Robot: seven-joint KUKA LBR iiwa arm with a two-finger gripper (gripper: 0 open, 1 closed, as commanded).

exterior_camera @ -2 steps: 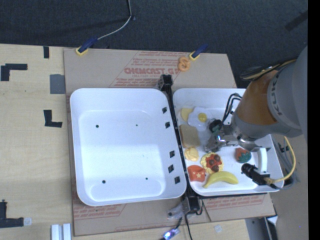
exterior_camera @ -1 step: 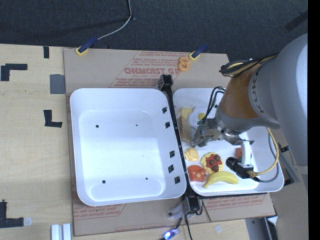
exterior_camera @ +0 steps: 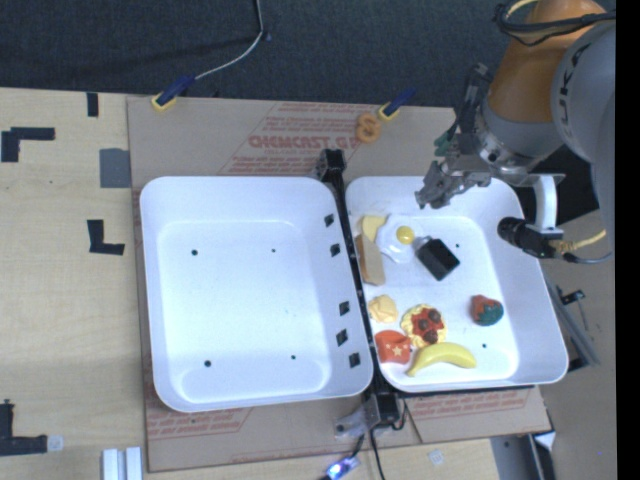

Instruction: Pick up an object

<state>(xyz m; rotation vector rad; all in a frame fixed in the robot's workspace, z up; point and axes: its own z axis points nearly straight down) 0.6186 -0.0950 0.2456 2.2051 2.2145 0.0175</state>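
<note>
The right bin holds several small toy foods and objects: a black block, a fried egg, a tan bread slice, a yellow cheese piece, a yellow banana, a red and teal fruit, a pizza-like piece, a pale yellow lump and a red piece with a star. My gripper hangs above the bin's far edge, up and right of the egg. Nothing shows between its fingers.
The left bin lies beside the right one, joined by a black hinge strip. Both rest on a cardboard sheet. An orange ring and blue-yellow clamps sit at the sheet's far edge. A cable trails behind.
</note>
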